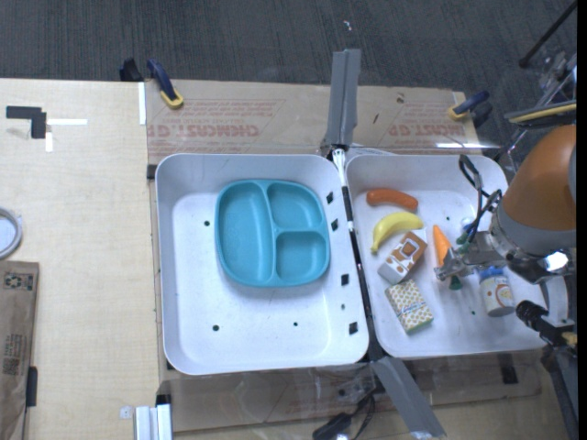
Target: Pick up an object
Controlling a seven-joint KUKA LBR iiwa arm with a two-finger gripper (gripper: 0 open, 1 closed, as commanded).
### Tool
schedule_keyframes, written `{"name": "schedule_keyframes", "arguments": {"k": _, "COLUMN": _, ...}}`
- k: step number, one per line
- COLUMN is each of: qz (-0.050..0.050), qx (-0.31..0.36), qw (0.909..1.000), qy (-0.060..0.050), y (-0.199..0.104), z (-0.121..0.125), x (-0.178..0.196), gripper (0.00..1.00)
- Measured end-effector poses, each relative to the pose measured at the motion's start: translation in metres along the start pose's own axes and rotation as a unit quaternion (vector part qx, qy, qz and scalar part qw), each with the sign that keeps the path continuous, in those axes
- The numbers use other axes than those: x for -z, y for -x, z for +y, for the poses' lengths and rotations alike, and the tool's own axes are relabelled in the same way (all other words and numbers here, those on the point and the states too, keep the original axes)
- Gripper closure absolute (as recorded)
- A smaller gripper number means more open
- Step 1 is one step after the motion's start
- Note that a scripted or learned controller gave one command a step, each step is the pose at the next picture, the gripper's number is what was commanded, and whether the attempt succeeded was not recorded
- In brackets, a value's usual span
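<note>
The hand [456, 266] is hovering in the right bin [417, 345], can't tell its grip state. The carrot [441, 244] is lying at its 10 o'clock; dropping straight over it looks smartest.

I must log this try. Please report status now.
Gripper low in right bin, beside carrot. Nothing seen held. Banana, cartons close by.

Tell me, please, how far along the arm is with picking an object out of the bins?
Done: the arm has reached into the right bin, its pincer low beside the carrot. In hand: nothing visibly; whether it grips anything cannot be told. Left: the grasp and lift. The banana, sausage, both small cartons and the cup lie on the bin floor.
</note>
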State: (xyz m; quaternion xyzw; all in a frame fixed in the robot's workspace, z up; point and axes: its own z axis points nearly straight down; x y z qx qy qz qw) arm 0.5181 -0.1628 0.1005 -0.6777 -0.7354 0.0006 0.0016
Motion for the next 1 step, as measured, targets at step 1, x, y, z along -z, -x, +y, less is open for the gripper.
{"name": "schedule_keyframes", "arguments": {"k": 1, "qz": -0.001, "qx": -0.1, "qw": 0.995, "qy": 0.0, "y": -0.0491, "z": 0.0018, "x": 0.1664, "gripper": 1.0}}
